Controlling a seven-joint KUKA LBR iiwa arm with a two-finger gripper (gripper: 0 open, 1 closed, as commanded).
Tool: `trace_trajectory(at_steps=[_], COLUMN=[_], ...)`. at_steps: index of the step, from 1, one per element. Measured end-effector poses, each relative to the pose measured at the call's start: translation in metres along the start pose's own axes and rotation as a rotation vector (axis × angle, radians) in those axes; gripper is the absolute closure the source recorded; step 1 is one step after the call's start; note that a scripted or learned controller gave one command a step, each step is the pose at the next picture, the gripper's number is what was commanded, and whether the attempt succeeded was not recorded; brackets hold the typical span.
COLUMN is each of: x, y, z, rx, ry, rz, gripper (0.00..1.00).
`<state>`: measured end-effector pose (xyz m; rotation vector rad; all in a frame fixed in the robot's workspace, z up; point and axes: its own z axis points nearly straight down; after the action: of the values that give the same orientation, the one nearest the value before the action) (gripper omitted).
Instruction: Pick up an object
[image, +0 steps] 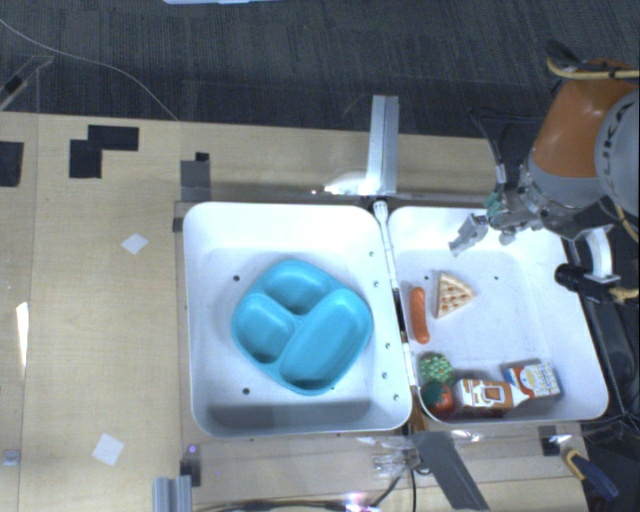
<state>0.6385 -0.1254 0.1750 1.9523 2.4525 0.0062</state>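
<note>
1. Camera view, the bins: two white bins sit side by side on the bench. The left bin (205, 300) holds a blue tray (302, 325) with three compartments, lying near the bin's middle.
2. Camera view, the things to pick: all lie in the right bin (560, 330).
   - A waffle slice (452, 296), a tan triangle with a grid pattern, lies in the middle left part of the bin.
   - A sausage (419, 313), orange-red and slim, lies lengthwise just left of the waffle, close to the bin's left wall.
   - A broccoli (435, 367), green and knobbly, sits in the near left corner area.
   - A tomato (441, 399), red with some green, lies just nearer than the broccoli and touches or almost touches it.
   - A brown carton (485, 395) lies on its side just right of the tomato.
   - A second carton (530, 380), white with orange and blue print, lies right of the brown one, against it.
3. Camera view, the gripper (490, 228): it hangs over the far part of the right bin, beyond the waffle and apart from it. Its fingers stand spread, with nothing between them, and they touch none of the things.
</note>
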Motion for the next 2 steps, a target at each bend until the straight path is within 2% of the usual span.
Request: trace_trajectory(at_steps=[1,2], x=[0.0423,0.0422], y=[-0.0308,-0.0309], z=[0.0795,0.0795], rx=[0.0,0.001], ry=[0.001,0.001], rz=[-0.146,-0.146], gripper=[0.0,0.0])
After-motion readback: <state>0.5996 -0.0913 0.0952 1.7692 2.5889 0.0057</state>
